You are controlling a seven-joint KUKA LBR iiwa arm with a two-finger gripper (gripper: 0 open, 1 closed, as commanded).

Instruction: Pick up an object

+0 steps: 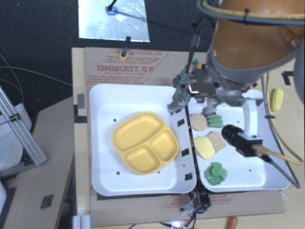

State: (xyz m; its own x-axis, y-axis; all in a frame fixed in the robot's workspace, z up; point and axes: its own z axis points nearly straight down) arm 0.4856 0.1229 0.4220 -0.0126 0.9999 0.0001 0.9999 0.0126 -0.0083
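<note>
Gripper (177, 104): over the bins' shared edge; fingers' state unclear.
Tray (145, 141): left bin (102, 128), open rim around.

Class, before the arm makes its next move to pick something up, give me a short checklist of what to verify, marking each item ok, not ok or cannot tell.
1. Small toy food pieces lie in the right white bin: round green piece, yellow oval piece: ok.
2. Two-finger gripper above a pickable piece: not ok, it sits near the bins' divider.
3. Finger state: cannot tell.
4. Object held: not ok, nothing seen between fingers.
5. Yellow three-compartment plastic tray lies flat in the left white bin: ok.
</note>
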